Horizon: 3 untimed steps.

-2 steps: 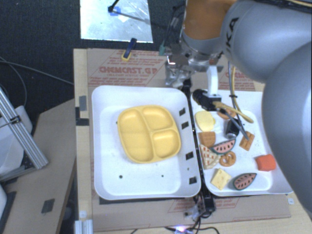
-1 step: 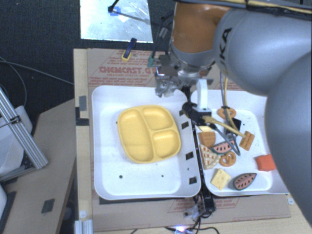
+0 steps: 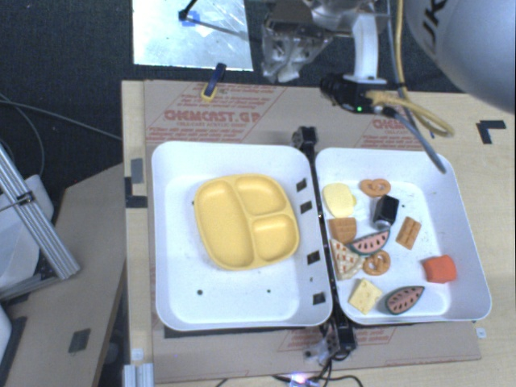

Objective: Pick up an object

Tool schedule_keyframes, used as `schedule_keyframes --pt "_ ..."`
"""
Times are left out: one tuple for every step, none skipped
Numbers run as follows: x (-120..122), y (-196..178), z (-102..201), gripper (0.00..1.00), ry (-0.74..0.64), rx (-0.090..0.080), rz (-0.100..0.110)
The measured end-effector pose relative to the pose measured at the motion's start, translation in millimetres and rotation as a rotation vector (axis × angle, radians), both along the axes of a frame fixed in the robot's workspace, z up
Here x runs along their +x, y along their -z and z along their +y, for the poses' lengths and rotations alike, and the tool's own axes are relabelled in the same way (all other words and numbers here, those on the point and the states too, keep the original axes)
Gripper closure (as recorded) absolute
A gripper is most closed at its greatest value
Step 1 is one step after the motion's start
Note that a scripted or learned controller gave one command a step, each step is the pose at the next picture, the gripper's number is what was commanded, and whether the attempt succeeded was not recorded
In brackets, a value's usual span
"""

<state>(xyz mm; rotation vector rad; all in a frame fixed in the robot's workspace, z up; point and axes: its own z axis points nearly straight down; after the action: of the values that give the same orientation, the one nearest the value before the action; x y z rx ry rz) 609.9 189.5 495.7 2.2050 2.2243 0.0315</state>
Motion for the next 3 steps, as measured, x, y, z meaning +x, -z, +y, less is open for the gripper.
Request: schedule_keyframes --pt "61 61 -18 1.00 0.011 -0.009 0.021" --pt "59 57 -16 0.00 0.005 -0.008 0.018" --pt "57 254 -54 0.00 0.011 -0.011 0.034"
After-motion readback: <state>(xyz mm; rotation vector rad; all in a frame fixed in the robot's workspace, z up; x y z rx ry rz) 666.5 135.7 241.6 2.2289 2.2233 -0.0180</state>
